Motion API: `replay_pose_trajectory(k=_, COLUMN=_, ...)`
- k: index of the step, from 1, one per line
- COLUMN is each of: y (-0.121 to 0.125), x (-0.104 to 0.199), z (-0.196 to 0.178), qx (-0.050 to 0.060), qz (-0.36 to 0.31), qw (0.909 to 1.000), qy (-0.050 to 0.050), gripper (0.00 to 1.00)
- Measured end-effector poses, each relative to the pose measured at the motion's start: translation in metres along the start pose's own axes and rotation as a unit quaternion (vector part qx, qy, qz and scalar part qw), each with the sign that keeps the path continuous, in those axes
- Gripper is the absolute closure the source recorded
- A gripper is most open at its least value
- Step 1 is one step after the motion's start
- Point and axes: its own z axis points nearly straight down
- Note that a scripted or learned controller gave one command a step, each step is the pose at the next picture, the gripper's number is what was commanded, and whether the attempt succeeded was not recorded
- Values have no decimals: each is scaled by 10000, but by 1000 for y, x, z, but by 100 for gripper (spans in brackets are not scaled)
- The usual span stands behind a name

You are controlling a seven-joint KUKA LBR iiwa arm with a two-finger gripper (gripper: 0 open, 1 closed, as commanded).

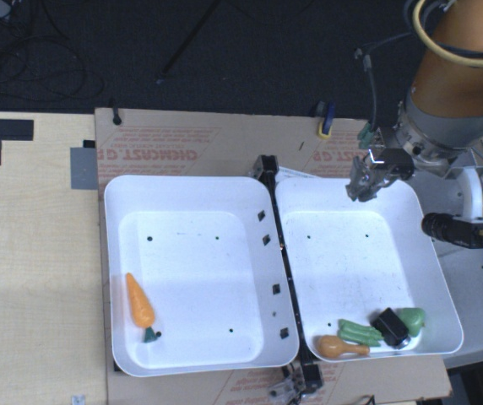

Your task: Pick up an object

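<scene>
An orange carrot (pixel 139 302) with a dark green stub lies near the front left corner of the left bin (pixel 187 197). In the front right corner of the right bin (pixel 351 260) sit a tan pear-shaped piece (pixel 339 347), a green pod (pixel 360 333), a black block (pixel 391 326) and a green piece (pixel 412 317), all close together. My gripper (pixel 363 188) hangs over the back edge of the right bin, far from these objects, with nothing seen between its fingers.
A black divider (pixel 277 260) with clips runs between the two bins. Brown cardboard (pixel 191 142) lies under the bins. A yellow and blue clamp (pixel 325 123) sits at the cardboard's back edge. A black cylinder (pixel 453 229) juts in at the right.
</scene>
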Motion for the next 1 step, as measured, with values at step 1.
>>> replay_pose_trajectory(k=1, y=-16, x=50, z=-51, qx=-40, qz=-53, qw=10000, qy=15, gripper=100)
